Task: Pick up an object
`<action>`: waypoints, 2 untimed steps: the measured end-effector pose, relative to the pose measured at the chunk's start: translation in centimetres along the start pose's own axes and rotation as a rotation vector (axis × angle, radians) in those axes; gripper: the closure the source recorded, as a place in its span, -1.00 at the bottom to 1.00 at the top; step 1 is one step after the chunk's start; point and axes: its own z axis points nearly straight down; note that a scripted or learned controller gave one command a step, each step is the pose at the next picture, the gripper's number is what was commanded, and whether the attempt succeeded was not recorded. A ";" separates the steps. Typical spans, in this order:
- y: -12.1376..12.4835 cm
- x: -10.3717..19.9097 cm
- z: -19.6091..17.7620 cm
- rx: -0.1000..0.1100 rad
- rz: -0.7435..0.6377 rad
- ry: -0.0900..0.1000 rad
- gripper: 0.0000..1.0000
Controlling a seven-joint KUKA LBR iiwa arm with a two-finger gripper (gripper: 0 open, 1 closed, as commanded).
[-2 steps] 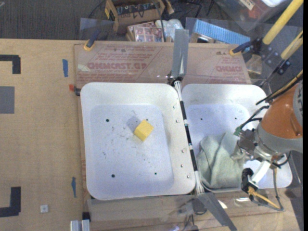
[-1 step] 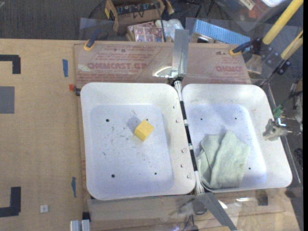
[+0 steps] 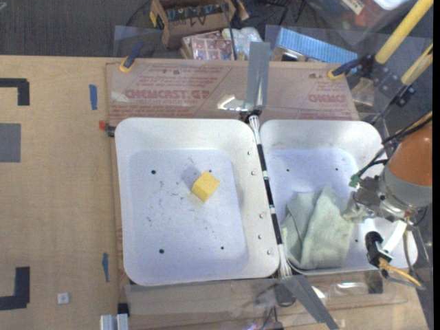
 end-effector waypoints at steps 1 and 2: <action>-0.5 1.1 0.0 -0.004 0.180 -0.003 1.00; 1.1 -0.2 -16.6 0.009 -0.206 -0.001 1.00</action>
